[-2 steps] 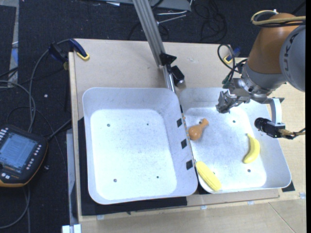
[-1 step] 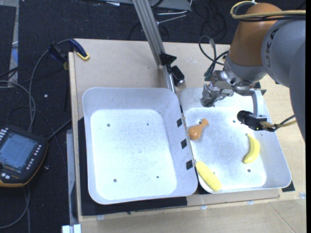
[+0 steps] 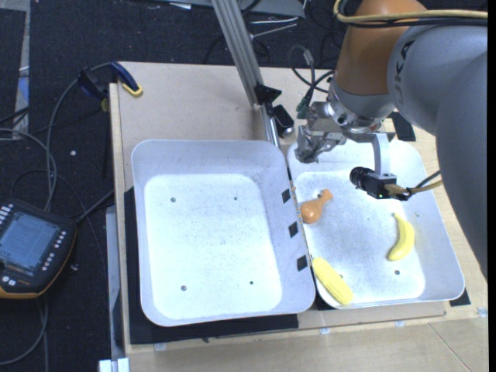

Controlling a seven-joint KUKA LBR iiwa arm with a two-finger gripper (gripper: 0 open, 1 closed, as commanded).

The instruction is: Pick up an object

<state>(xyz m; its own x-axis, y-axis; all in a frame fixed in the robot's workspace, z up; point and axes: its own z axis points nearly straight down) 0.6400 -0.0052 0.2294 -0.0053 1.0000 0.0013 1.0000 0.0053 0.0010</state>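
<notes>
We see a yellow banana (image 3: 401,239), yellow corn cob (image 3: 332,281), an orange-tan gourd (image 3: 315,206), speckled white bins (image 3: 209,161), tan bench (image 3: 194,99).

This is a robotics lab or test cell rather than a home or shop. A plain wooden bench (image 3: 194,103) carries two shallow white bins (image 3: 155,157) under a slanted aluminium rail (image 3: 236,37), and a large grey-and-orange industrial arm (image 3: 403,53) reaches over them. Loose black cables (image 3: 54,142) trail across dark carpet, where a handheld control pendant (image 3: 31,246) with a lit screen lies beside the bench.
</notes>
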